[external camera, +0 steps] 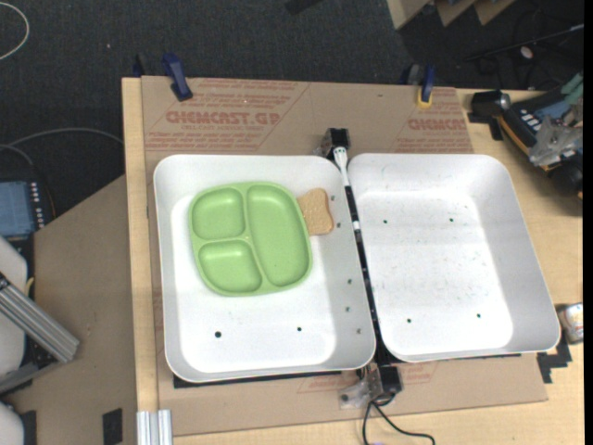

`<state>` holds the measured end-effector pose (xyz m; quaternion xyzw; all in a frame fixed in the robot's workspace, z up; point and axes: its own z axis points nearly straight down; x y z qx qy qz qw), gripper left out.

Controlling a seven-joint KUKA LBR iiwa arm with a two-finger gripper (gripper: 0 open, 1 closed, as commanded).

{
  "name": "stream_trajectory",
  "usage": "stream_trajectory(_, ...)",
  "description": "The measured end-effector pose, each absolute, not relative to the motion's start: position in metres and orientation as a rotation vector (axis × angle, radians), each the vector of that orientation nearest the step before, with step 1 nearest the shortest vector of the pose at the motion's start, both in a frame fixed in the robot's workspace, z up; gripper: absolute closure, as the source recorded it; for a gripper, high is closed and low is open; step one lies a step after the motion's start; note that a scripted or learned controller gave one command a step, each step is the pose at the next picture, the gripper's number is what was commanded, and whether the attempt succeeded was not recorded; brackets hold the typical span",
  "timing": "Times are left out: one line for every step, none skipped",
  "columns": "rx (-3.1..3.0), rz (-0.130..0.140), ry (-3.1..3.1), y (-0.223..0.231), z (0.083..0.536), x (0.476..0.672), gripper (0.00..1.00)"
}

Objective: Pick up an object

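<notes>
A green plate (pixel 249 238) with three compartments lies flat in the upper part of the left bin (pixel 269 336). A tan slice that looks like toast (pixel 317 211) lies against the plate's right rim, close to the bin's right wall. The right bin (pixel 445 258) shows a bare white floor with small dark specks.
Both bins rest on a cardboard sheet (pixel 232 109) held by blue clamps (pixel 176 75) at its far edge. A black bracket (pixel 337 142) sits at the top of the seam between the bins. Cables and gear (pixel 542 133) lie at the far right of the bench.
</notes>
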<state>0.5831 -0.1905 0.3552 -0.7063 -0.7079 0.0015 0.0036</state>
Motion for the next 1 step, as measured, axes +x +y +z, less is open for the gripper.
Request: stream_trajectory(-2.237,-0.011,-2.235,-0.2257,0.5086,0.6018,1.0)
